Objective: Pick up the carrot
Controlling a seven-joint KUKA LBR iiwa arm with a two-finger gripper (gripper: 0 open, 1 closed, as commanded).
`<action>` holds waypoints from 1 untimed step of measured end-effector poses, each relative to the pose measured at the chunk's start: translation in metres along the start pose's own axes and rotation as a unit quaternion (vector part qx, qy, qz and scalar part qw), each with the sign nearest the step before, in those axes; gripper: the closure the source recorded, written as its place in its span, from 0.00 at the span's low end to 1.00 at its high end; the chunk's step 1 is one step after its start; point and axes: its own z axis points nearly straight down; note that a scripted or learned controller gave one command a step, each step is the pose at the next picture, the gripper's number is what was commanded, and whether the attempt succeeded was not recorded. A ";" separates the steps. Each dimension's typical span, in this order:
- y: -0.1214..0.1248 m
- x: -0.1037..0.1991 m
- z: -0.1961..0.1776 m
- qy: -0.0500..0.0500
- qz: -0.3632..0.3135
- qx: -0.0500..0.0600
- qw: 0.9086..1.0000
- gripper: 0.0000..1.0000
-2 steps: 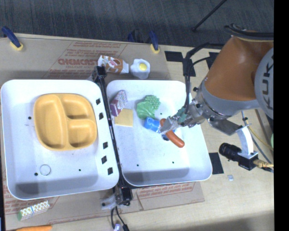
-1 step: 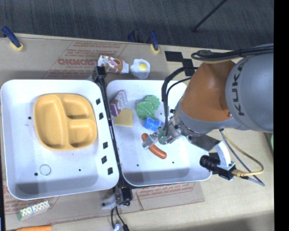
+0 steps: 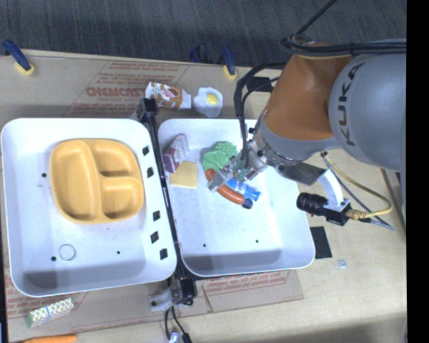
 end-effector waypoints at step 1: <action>0.000 0.000 0.000 0.000 0.000 0.000 1.000 0.00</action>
